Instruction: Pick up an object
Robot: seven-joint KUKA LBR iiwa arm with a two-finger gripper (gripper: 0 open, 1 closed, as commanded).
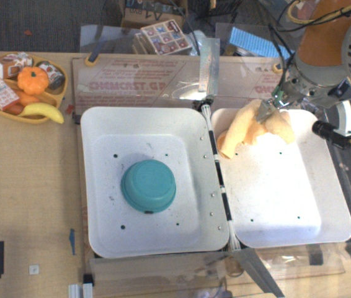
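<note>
The pale yellow cloth (250, 129) is lying crumpled in the far left corner of the right bin (287, 203), with one fold draping toward the divider between the two bins. The gripper (268, 108) is sitting directly over the cloth's upper bunched part, and the fabric appears to be rising toward it there; whether the jaws are open or closed on the fabric cannot be told, because the wrist is covering them. Judging by its folds, the cloth is soft, light and limp: it is likely to sag and trail when lifted, and a pinch on a raised ridge should hold better than one on a flat layer. The bin wall and divider are standing just beside the cloth, limiting approach from that side. A teal bowl (149, 185) is resting upside down in the left bin (101, 135), well apart. A tray of toy food (23, 87) is sitting on the bench at far left.
</note>
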